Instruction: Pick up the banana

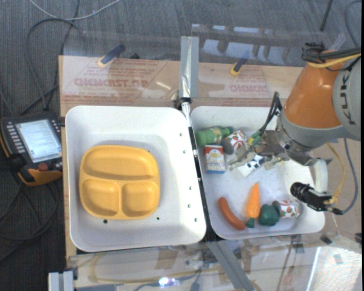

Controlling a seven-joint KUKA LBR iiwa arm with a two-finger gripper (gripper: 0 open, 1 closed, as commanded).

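My gripper (259, 153) hangs low over the upper middle of the right bin (303, 228), with the grey arm and its orange band reaching in from the right. It sits right by a red and white can (233, 142) and a black and white spotted item (252, 164). The wrist covers the bin's upper right part. Nothing is visibly held.
The right bin also holds a green bottle (213, 135), a small carton (214, 159), a carrot (253, 200), a sausage (230, 214), a green vegetable (268, 214) and a small can (288, 208). A yellow divided tray (119, 180) lies in the left bin (79, 120).
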